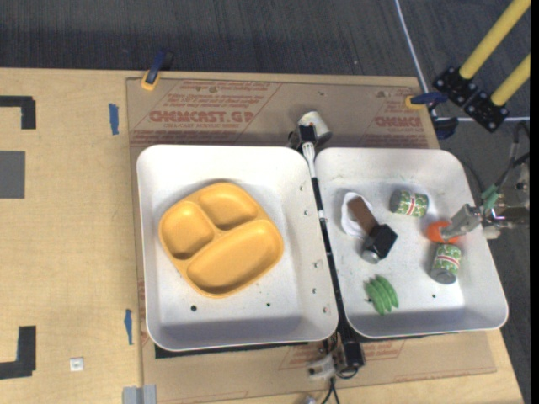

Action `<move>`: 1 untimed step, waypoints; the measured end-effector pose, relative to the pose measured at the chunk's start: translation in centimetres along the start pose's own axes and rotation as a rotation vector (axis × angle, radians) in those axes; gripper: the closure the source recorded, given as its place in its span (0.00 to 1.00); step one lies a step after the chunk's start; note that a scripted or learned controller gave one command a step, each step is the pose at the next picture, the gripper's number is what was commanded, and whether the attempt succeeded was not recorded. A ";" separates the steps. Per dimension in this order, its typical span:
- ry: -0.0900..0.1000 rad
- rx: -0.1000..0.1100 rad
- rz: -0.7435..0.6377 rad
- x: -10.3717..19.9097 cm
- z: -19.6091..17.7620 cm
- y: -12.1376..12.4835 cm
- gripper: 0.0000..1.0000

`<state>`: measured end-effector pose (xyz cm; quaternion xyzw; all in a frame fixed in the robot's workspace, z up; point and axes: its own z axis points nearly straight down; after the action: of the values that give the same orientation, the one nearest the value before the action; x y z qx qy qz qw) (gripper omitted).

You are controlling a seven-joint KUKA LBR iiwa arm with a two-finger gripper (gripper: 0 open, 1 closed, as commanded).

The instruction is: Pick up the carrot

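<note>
Reaching in from rt, gripper (461, 222) sits at the orange carrot (440, 231) in rt bin (480, 310), touching it; finger state can't tell

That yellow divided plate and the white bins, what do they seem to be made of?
The yellow divided plate looks like moulded plastic: one even colour, rounded compartment ridges and a soft sheen. The two white bins also look like plastic, thin and smooth with rounded corners, lightly glossy. Painted metal can't be ruled out from this view.
</note>
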<state>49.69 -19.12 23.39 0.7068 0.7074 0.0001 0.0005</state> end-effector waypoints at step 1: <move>-0.001 -0.002 -0.001 0.0 -1.0 0.1 1.00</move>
<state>49.78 -19.12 24.41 0.7065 0.7077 0.0005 0.0018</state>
